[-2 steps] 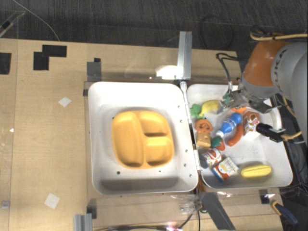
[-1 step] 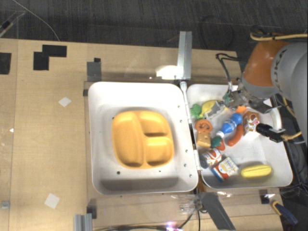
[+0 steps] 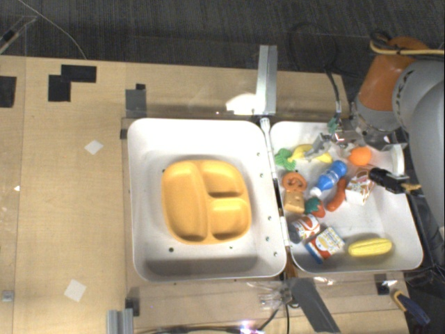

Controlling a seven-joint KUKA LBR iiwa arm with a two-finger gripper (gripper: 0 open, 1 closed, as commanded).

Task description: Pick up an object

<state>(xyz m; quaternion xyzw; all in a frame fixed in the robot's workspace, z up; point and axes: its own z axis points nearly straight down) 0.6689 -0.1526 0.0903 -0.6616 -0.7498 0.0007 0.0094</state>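
- Camera view looks down on two white bins on the desk; the left bin (image 3: pixel 142 186) carries a yellow divided tray (image 3: pixel 206 200), and the right bin (image 3: pixel 400 245) carries a heap of small toys.
- Grey arm with its orange band (image 3: pixel 379 82) leans in over the right bin's far right corner, and the jaws (image 3: pixel 335 134) sit low near the bin's far edge. Whether they stand apart or together I cannot tell; nothing is visibly between them.
- Nearest candidates lie just beside the jaws: an orange ball (image 3: pixel 360 156) a little toward the bin's right edge, and a yellow-green piece (image 3: pixel 295 154) toward the divider between the bins.
- Blue bottle (image 3: pixel 328 178) lies just nearer the bin's middle, its long axis slanting from the far right toward the near left, with a red sausage-shaped toy (image 3: pixel 336 195) alongside it.
- Yellow corn-like toy (image 3: pixel 369 246) rests well apart from the jaws, near the bin's near right corner, long axis across the bin.
- By my judgement the ball is the likeliest target: round, smooth, apt to roll from a pinch.
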